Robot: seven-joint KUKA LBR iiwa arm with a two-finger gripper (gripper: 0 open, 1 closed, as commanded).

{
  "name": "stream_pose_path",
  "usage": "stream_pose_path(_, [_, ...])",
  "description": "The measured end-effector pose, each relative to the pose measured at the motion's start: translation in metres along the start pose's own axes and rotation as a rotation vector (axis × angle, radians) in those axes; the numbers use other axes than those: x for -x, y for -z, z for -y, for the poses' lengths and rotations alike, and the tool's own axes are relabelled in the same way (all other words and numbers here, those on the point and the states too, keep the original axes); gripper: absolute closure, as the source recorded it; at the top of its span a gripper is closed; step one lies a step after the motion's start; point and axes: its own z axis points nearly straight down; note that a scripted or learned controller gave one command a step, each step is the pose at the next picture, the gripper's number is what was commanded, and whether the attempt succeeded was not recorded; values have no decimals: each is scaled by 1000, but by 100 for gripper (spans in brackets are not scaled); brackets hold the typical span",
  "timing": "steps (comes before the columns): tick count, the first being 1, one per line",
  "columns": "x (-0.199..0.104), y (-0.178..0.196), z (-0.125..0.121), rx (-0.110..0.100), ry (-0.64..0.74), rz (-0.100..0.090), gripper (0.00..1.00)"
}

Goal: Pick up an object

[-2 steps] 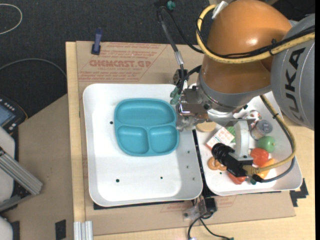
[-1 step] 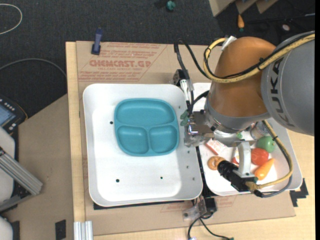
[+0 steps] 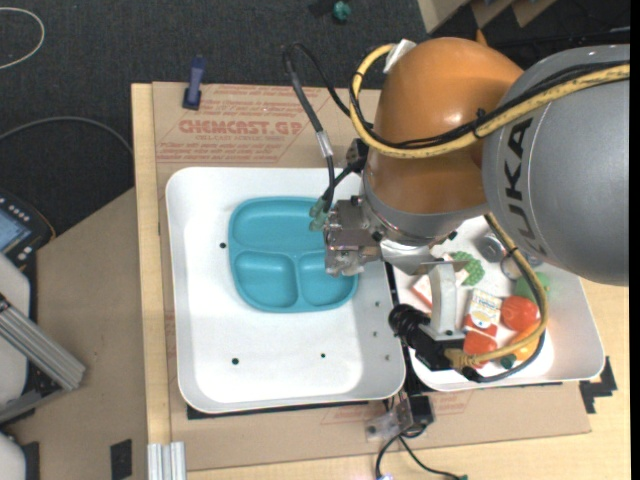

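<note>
A: Looking down at the bench: two white bins side by side, left bin (image 3: 200, 298) and right bin (image 3: 575, 353). What's in the left?

B: Teal tray (image 3: 280, 258), three compartments, lying flat in the upper middle of the bin. Rest of that bin floor is bare white w/ a few small dark dots.

A: And the arm?

B: Grey arm (image 3: 570, 158) reaches in from the right, orange band (image 3: 440, 78) bulging over the gap btw the bins. Gripper (image 3: 345, 243) sits at the tray's right edge, over or on it, can't tell which. Metal block and cables hide the claw tips, so can't tell how far apart they are or whether anything's in them.

A: Right bin?

B: Small clutter near the arm's wrist: red-orange round item (image 3: 520, 313), white carton-like pack (image 3: 484, 310) beside it, sth green (image 3: 468, 264) just above. Partly hidden by the arm; more detail too hard to make out.

A: Under the bins?

B: Brown board (image 3: 240, 118) w/ red lettering along its top edge, a blue clip (image 3: 194, 82) at its upper left corner.
</note>
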Motion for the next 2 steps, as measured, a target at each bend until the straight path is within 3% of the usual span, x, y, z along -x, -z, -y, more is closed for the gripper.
stream_pose_path(1, [26, 176, -2, 17, -7, -3, 100])
stream_pose_path(2, [-24, 121, 0, -11, -2, 4, 100])
